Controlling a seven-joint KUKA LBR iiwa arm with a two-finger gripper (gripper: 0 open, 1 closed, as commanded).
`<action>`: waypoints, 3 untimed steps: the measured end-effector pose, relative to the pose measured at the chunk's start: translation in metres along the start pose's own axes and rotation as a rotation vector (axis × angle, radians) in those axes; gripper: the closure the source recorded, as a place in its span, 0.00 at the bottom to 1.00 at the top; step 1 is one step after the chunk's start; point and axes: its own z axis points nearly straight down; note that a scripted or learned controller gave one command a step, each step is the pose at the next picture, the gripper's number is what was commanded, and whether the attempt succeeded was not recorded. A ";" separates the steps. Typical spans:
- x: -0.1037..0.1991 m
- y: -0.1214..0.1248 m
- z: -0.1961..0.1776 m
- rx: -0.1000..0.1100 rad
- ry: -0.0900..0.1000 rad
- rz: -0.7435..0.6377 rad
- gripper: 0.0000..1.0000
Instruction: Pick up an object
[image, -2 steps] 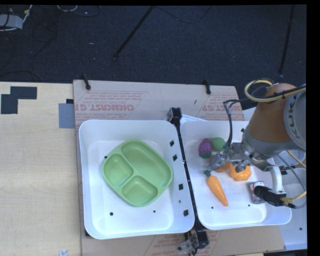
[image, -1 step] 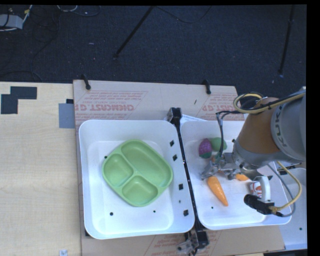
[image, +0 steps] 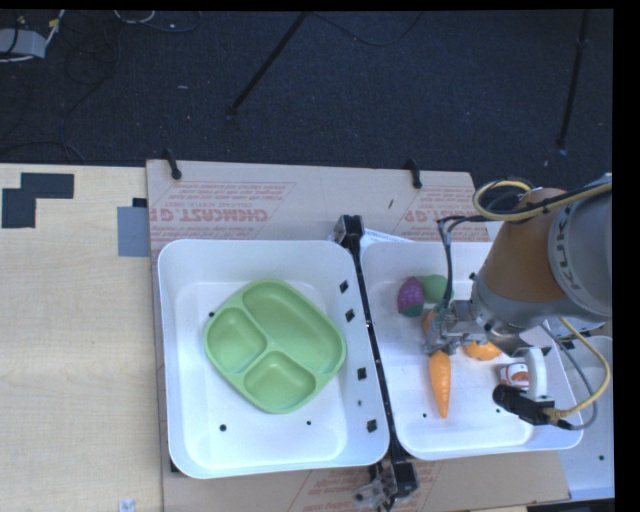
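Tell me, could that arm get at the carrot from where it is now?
Probably yes. The carrot lies in the open on the floor of the right bin, with nothing on top of it, and the gripper is just above its thick end. The purple toy sits clear of it.

Even, bright overhead light on the bench; the two white bins (image: 262, 262) run near overexposed, their walls washed pale with little texture. The dark floor (image: 300, 90) behind falls off dim and grainy. Shadows are soft and short: a faint one under the green divided plate (image: 275, 345), a tighter one beside the carrot (image: 440, 382). Overall focus slightly soft, fine detail smeared; lettering on the cardboard (image: 225, 205) stays readable.
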 end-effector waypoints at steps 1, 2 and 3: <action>-0.007 0.000 -0.061 -0.009 -0.003 0.001 1.00; -0.009 -0.001 -0.125 -0.010 -0.003 -0.007 1.00; -0.010 0.000 -0.151 -0.008 -0.002 -0.007 1.00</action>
